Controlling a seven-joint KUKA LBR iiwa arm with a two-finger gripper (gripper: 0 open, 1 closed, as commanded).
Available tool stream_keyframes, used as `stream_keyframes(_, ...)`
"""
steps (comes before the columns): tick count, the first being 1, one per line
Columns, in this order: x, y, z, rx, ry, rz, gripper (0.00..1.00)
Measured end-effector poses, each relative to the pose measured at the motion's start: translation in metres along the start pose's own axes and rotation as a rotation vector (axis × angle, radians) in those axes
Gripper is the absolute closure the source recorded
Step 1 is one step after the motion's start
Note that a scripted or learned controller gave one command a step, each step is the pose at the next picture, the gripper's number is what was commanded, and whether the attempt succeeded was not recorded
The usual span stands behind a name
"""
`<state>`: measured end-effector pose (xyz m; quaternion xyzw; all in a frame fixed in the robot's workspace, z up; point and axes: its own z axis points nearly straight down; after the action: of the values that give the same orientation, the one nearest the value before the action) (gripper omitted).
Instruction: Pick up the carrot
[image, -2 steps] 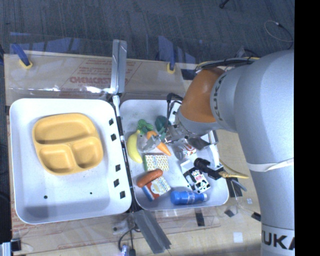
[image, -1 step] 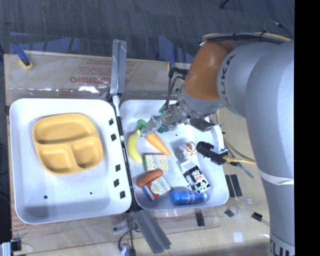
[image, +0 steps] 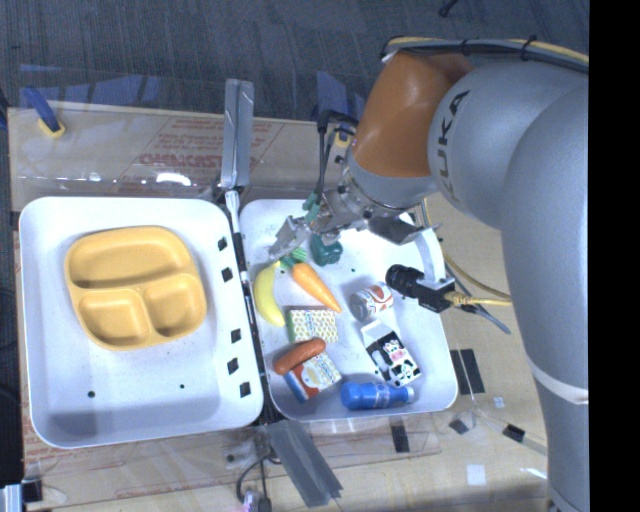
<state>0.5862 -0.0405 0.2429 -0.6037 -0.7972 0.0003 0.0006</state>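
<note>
Bench with two white bins; the carrot (image: 314, 286) lies in the right bin (image: 430, 345), beside a banana (image: 267, 294). End effector (image: 300, 238) hovers just above the carrot's green top; finger opening cannot be told.

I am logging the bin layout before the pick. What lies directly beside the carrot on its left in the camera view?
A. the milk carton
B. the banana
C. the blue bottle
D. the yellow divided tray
B: the banana lies just left of the carrot in the right bin, close against the bin's left wall.
</note>
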Motion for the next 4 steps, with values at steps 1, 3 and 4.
stream_keyframes(1,-0.011,-0.005,0.037,0.003,0.001,-0.228,0.00)
stream_keyframes(3,-0.117,-0.038,0.150,-0.002,-0.002,-0.022,0.00)
stream_keyframes(4,-0.116,-0.037,0.140,-0.001,-0.001,-0.027,1.00)
